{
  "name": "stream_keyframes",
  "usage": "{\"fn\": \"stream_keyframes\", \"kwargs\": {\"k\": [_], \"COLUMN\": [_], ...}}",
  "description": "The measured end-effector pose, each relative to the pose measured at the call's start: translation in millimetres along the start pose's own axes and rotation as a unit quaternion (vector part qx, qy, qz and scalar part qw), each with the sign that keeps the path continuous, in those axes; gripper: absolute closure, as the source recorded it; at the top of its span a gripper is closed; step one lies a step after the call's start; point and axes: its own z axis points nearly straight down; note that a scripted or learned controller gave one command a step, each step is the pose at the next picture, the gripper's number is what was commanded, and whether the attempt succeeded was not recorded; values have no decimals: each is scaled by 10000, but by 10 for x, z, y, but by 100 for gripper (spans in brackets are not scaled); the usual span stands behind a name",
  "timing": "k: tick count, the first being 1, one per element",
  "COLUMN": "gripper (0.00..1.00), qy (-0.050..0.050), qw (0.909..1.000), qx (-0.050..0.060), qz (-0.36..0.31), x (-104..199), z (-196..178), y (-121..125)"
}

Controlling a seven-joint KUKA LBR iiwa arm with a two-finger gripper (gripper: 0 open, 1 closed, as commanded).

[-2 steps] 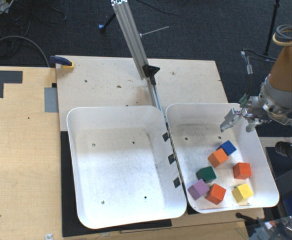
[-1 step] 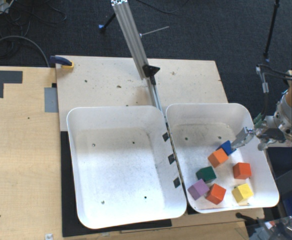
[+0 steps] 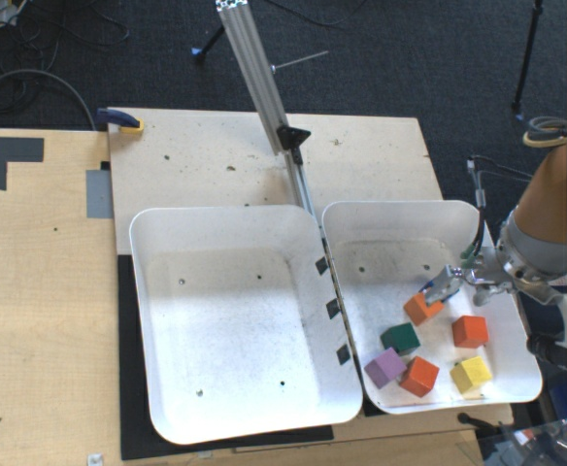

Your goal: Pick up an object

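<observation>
The right bin point(image 3: 400, 223) holds several small blocks: an orange one point(image 3: 421, 308), a dark green one point(image 3: 400, 338), a purple one point(image 3: 385, 367), an orange-red one point(image 3: 420, 376), a yellow one point(image 3: 471, 373) and a red-orange one point(image 3: 470, 331). My gripper point(image 3: 440, 288) reaches in from the right and sits right at the upper edge of the orange block, its grey fingers touching or just above it. I cannot make out whether the block is between the fingers.
The left bin point(image 3: 227, 223) lies beside the right one, with black clips along the shared wall point(image 3: 328, 289). A slanted aluminium bar point(image 3: 260, 76) rises behind the bins. Cables and a stand lie on the dark floor beyond the bench.
</observation>
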Motion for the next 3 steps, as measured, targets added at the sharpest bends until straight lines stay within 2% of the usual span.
{"fn": "stream_keyframes", "kwargs": {"k": [1,2,3], "gripper": [0,100,100], "qy": [-10,-5,-32], "qw": [10000,10000,9999], "qx": [-38,-19,-98], "qz": [2,-3,2], "x": [37,34,681], "z": [694,617,812], "y": [632,626,864]}}
